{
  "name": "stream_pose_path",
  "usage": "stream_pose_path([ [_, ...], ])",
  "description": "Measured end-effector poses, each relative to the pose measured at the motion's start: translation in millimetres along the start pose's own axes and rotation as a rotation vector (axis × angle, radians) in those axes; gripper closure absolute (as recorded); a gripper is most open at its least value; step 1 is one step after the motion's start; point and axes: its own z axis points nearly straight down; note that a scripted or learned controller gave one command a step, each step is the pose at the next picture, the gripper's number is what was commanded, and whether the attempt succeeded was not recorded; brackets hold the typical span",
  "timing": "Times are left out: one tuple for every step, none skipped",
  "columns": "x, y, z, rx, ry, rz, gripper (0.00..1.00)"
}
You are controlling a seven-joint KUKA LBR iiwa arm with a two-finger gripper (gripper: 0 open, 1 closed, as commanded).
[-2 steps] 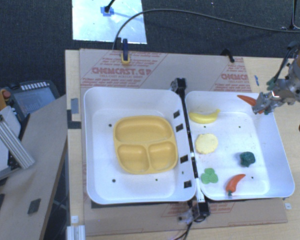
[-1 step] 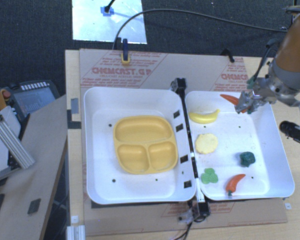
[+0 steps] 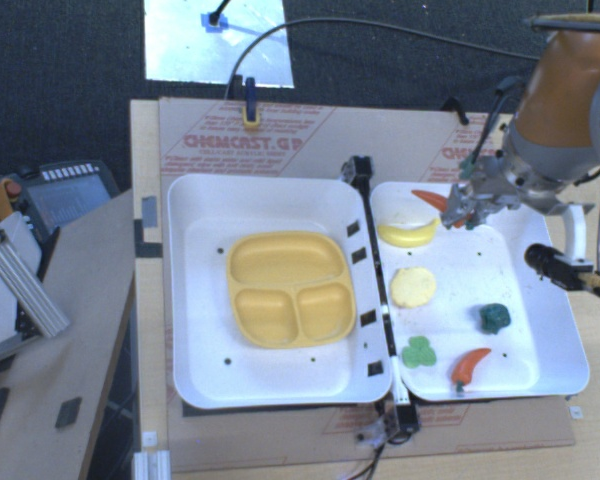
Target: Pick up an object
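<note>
Hovering tool [image 3: 458, 214], grip state unclear, just beside banana [image 3: 408, 233] and orange carrot [image 3: 430, 199].

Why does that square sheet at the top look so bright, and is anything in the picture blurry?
In the camera view, the shiny sheet catches overhead light and glares pale blue-white. The arm's orange band and the gripper look soft and smeared, while the yellow tray and the white bins stay fairly sharp, evenly lit, with faint shadows.

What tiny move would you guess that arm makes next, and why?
Probably straight down a little: the end effector hovers at the back of the right bin, right over the orange carrot-like piece beside the yellow banana. No object shows between its fingers.
</note>
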Motion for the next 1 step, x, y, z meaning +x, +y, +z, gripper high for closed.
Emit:
stream_pose_path([
  [62.3,-10.3,1.0,0.001,0.000,-0.001,1.00],
])
